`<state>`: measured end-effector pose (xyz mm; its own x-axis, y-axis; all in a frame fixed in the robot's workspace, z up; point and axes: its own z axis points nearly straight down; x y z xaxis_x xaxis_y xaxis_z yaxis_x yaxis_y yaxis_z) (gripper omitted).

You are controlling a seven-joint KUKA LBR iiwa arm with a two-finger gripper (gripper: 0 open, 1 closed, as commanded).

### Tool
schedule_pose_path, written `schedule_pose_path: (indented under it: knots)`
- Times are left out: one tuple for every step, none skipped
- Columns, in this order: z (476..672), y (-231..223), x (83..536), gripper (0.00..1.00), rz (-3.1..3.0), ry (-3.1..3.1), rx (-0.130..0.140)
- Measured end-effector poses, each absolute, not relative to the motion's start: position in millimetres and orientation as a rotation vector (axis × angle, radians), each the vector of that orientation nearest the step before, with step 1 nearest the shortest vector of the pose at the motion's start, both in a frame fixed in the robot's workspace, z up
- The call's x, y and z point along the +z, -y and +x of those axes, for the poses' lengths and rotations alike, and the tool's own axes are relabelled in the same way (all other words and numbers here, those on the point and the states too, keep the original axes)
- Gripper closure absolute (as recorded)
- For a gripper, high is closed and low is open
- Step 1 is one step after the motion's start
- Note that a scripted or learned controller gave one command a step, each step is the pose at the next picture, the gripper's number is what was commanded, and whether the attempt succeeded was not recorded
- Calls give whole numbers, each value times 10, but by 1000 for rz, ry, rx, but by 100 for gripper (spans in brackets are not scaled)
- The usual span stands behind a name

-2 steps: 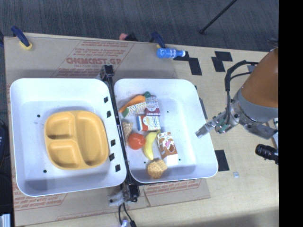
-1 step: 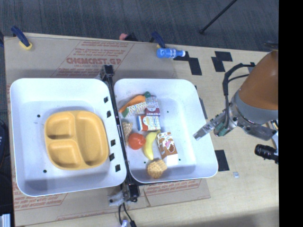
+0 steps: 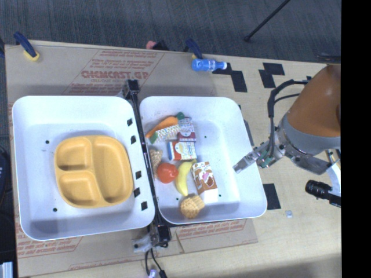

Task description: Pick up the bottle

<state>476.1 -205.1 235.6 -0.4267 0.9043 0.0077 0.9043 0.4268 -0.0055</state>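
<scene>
Far left of the gripper (image 3: 250, 160), the left bin (image 3: 26, 155) holds a yellow tray (image 3: 93, 170). Nearer, the right bin (image 3: 223, 117) holds a heap of toy food along its left half: cartons (image 3: 184, 146), a tomato (image 3: 167, 172), a banana (image 3: 184, 178). The bottle (image 3: 207, 65) lies on its side outside both bins, up and left of the gripper, on the cardboard beyond the right bin's far rim. It looks small, light, stiff plastic, likely slick and prone to rolling; taking it across the body would suit. Open cardboard surrounds it, with a blue clamp (image 3: 193, 47) just beside. The gripper hovers at the right bin's right rim; whether it is open or closed I cannot tell.
</scene>
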Motion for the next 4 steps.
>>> schedule_pose_path:
  knots:
    - [4766, 2108, 2463, 100, -1606, 2699, 1]
    - [4764, 2106, 2392, 100, -1486, 2763, 1]
    - [4762, 2111, 2382, 100, -1563, 2721, 1]
    - [4771, 2109, 2550, 100, -1442, 2792, 1]
